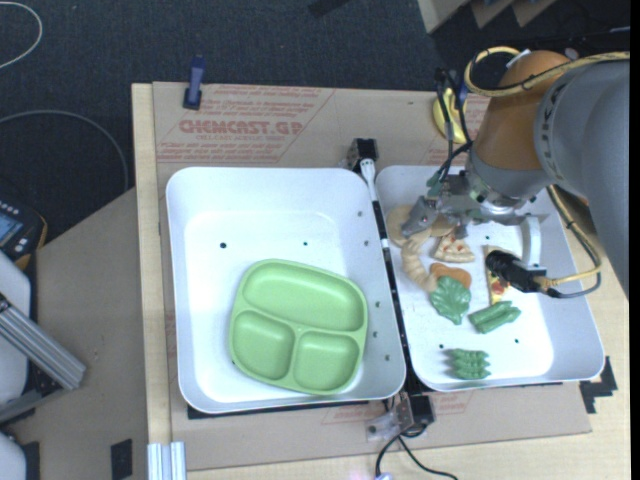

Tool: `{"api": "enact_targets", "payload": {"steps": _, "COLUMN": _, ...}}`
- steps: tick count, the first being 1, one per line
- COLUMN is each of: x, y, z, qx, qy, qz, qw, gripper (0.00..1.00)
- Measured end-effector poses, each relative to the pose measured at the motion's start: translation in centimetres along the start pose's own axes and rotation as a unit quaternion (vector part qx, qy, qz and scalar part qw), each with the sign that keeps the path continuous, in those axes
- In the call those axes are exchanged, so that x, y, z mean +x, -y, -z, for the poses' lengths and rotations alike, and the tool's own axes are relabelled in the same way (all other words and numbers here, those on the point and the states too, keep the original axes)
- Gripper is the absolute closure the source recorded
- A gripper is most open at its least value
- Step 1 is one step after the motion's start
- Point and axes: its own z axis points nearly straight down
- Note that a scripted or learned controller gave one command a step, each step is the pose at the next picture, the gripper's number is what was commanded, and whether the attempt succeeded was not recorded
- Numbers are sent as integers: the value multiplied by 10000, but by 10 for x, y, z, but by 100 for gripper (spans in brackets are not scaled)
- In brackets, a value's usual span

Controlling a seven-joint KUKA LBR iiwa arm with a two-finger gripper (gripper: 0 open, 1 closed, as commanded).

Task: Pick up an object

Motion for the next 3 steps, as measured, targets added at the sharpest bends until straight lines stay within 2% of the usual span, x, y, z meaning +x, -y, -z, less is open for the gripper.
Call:
{"api": "enact_targets", "payload": {"steps": 1, "x": -58, "y": -43, "z": -18, "qx": -89, "qy": 39, "qz": -34, "qw": 9999, "gripper": 0}}
{"api": "enact_targets", "payload": {"steps": 2, "x": -56, "y": -42, "z": -6, "qx": -90, "qy": 38, "qz": -27, "qw": 9999, "gripper": 100}}
{"api": "enact_targets", "payload": {"steps": 3, "x": 29, "y": -43, "z": 89, "qx": -113, "qy": 19, "qz": 16, "qw": 9999, "gripper": 100}}
